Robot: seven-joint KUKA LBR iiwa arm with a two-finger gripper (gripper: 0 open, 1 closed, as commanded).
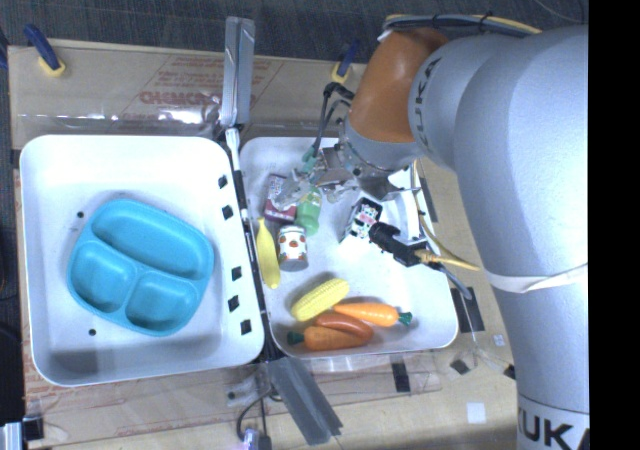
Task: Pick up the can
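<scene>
Camera view has my gripper [330, 173] near the can [292, 246], finger state unclear, so I'd come straight down over it, missing the banana [267, 253].

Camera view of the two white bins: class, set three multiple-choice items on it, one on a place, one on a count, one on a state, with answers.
1. Where is the blue tray?
A. left bin
B. right bin
C. bench

2. How many carrots lie in the right bin?
A. none
B. two
C. five

3. How does the can stand?
A. between the tool's fingers
B. on the blue tray
C. in the right bin, apart from the tool

Answers: A, the tray sits in the left bin; B, two orange carrots lie by the corn; C, the can sits beside the banana, below the tool.
</scene>
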